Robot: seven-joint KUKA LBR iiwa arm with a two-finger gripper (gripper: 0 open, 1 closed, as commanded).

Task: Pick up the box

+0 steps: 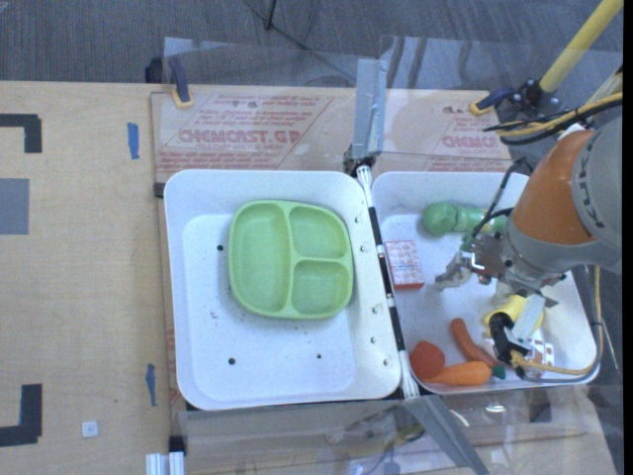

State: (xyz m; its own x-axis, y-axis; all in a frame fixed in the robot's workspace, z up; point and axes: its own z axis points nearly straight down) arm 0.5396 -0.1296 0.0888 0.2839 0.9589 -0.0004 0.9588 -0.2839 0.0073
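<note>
Two shallow white bins sit side by side on the bench, the left bin (198, 364) and the right bin (584, 349). Left bin: a light-green divided plate (291, 258) with three compartments lies flat near its upper middle. Right bin: the box (403, 263), small, white with red print, lies against the bin's left wall, just beside the divider between the bins. Its long axis runs roughly up and down the picture, parallel to that divider, one short end toward the top edge and the other toward the bottom. A green rounded object (442, 217) rests near the top of the right bin; orange and red toy pieces (450, 362) lie along its lower edge. The arm (564, 206), grey with an orange band, reaches in from the right. The gripper (463, 268) hangs over the middle of the right bin, near the box on its right side but apart from it. How far the claw stands open cannot be told from this view; nothing is visibly held by it.
</note>
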